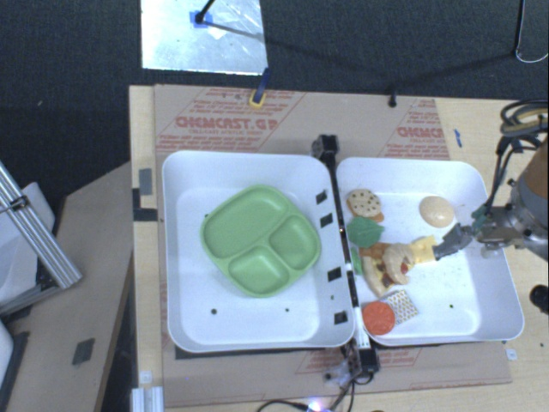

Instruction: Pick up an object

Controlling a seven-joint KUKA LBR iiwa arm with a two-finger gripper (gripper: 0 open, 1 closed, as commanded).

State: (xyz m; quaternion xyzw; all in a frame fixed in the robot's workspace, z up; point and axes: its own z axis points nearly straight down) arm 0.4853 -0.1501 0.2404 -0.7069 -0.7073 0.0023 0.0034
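The right bin [480, 187] holds several toy foods: a chocolate-chip cookie [364, 202], a green leaf [366, 230], a beige egg-like ball [437, 210], a tan and brown pile [389, 266], a yellow piece [422, 250], a red disc [378, 318] and a speckled cracker [401, 304]. My gripper [448, 244] reaches in low from the right, and its dark tip sits right against the yellow piece, below the beige ball. Nothing is visibly lifted.
The left bin [184, 187] holds a green divided plate [260, 240]. A black divider with clips [339, 239] runs between the bins. The arm's wrist and cables [523, 213] hang over the right bin's right wall. A shiny sheet [202, 22] lies behind the bench.
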